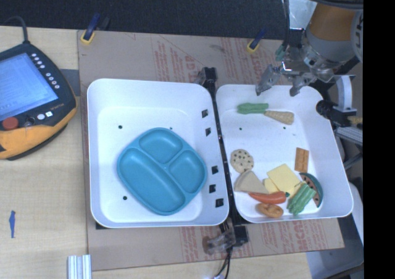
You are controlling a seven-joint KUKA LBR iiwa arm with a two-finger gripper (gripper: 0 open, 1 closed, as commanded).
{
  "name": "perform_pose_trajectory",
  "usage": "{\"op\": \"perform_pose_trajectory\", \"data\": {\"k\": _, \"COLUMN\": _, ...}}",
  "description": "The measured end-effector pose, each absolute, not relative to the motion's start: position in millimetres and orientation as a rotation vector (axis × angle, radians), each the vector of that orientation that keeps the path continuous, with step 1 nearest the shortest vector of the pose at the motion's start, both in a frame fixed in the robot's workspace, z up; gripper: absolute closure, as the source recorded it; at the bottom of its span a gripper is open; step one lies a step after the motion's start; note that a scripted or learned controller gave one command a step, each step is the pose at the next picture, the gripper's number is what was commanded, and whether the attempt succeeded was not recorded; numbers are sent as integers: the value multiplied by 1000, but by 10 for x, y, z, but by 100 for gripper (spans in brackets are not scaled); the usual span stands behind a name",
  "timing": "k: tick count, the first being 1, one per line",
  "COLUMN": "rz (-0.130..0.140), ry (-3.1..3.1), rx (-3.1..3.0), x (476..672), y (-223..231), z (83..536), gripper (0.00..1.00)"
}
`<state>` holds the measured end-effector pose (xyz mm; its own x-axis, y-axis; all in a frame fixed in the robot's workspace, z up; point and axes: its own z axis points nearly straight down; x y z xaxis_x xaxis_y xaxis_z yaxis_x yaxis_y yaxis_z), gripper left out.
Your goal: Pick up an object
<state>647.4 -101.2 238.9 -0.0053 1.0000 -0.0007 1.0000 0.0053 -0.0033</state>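
The pincer hangs over the far edge of the right bin, its fingers spread apart with nothing between them. Just below it lies a green-topped carrot. Nearer the front of that bin sit a cookie, a cracker, cheese, a chili and a watermelon slice. The left bin holds a blue tray.
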Motion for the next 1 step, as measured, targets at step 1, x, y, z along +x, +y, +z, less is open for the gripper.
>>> {"op": "perform_pose_trajectory", "data": {"k": 1, "rz": 14, "ry": -2219, "rx": -2210, "x": 6028, "y": -1071, "z": 1223, "gripper": 0}}
